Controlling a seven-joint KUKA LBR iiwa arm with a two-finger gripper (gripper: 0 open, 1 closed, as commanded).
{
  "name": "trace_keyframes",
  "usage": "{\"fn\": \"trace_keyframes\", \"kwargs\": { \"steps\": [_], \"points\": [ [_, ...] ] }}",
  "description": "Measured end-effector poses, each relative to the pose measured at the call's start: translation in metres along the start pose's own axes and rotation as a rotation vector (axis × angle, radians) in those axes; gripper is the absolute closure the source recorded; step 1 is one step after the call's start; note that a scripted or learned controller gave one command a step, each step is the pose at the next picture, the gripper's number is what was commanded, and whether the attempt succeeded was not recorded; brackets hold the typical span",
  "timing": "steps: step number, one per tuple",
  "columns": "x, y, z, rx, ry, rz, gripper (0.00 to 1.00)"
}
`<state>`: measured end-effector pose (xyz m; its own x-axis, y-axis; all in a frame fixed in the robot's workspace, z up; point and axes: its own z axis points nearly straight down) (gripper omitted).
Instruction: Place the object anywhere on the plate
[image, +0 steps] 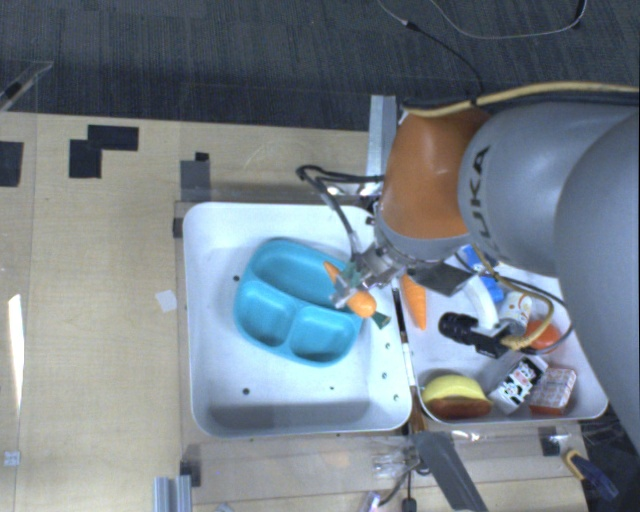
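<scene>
Gripper (352, 288) is clamping a small orange toy carrot (364, 303) and hovering over the edge of the blue divided plate (275, 292) just below it. Looks like it's placing, so next it's needing a nudge inward, then a release.

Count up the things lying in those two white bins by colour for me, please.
Blue plate: 1
Orange carrots: 2, one at the plate's right edge, one in the right bin at
Yellow-and-red fruit: 1
Black-and-white item: 1
Reddish block: 1
Total: 6 clear to see; a few more under the arm are too hidden to count.
</scene>
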<state>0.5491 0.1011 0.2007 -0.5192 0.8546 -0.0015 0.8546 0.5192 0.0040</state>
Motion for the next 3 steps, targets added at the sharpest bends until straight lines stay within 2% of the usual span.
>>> {"fn": "trace_keyframes", "kwargs": {
  "steps": [1, 2, 3],
  "points": [
    [0.002, 0.005, 0.016, 0.001, 0.0, -0.009, 1.0],
    [0.002, 0.006, 0.016, 0.0, 0.0, -0.009, 0.0],
    [0.025, 0.047, 0.09, 0.001, 0.002, 0.085, 0.0]
  ]
}}
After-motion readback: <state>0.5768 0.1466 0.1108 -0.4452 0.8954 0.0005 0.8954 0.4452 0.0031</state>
